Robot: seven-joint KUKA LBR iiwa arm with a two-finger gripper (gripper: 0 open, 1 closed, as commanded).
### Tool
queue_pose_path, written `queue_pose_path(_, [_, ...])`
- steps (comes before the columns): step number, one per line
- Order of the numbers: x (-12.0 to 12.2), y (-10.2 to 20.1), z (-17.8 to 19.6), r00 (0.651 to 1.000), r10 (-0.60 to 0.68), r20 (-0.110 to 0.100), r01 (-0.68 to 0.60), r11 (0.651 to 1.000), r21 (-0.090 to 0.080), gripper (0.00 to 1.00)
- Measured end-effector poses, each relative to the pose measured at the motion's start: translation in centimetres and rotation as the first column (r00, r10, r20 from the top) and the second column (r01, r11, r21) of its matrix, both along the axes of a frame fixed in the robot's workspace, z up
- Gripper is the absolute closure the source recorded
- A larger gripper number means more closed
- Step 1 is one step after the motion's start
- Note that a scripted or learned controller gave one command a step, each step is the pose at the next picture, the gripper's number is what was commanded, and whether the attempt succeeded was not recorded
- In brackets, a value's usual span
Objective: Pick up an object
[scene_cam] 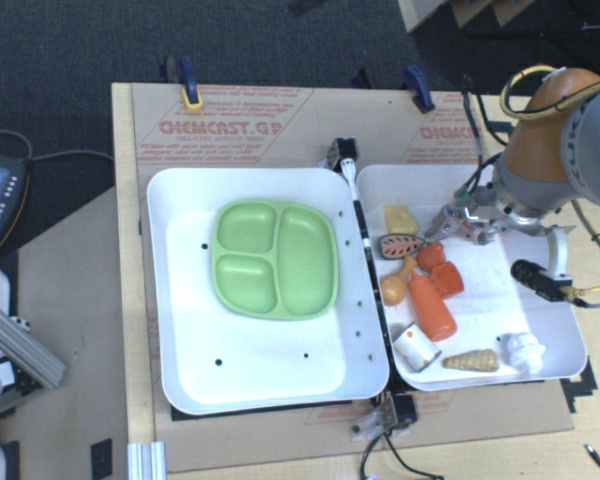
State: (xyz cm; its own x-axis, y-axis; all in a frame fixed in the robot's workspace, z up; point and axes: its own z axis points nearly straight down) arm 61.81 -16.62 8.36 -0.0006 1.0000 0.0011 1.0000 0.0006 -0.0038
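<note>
Gripper [458, 216] low in right bin [540, 363], near yellow block [400, 219]; open-or-closed state cannot be told. Nothing visibly lifted; pick not yet done.

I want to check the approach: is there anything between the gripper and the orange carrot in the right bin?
Nothing visible blocks it. The gripper hangs over the right bin, just above the red piece; the carrot lies below that.
</note>
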Motion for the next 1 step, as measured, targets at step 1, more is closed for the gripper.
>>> queue_pose_path(1, [0.08,-0.03,1.23,1.0,0.0,0.004,0.0,1.0,-0.001,1.0])
